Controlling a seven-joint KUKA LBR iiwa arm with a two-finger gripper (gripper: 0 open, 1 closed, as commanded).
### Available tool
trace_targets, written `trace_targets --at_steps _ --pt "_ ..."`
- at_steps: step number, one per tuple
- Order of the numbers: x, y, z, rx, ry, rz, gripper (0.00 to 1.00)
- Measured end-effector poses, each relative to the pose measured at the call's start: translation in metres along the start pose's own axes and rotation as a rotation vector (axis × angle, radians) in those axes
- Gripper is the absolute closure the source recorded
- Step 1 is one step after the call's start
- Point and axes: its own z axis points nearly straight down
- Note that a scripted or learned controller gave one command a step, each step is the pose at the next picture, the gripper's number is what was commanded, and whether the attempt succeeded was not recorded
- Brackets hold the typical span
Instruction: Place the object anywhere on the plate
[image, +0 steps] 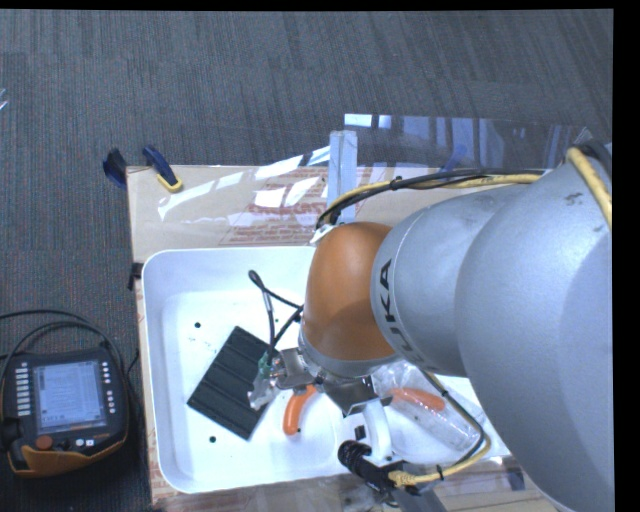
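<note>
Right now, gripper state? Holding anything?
Gripper: cannot be told, the wrist hides it. It sits low in the left white bin, beside the black plate and an orange object.

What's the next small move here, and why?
Probably a short shift of the tool toward view-left, over the black plate. The orange object sits just below the tool, beside the plate's right edge and not on it, over the bin floor. Whether the object is actually gripped can't be seen, so that is worth confirming first.

Even overhead light, glare on clear panel (470, 140), slightly soft
</note>
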Motion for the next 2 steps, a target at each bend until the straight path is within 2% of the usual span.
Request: trace_targets --at_steps 1,2 --pt "0.0097 0.0023 -0.0231 -0.003 0.0 -0.099 0.0" --pt "0.0093 0.0023 -0.023 -0.003 0.0 -0.098 0.0"
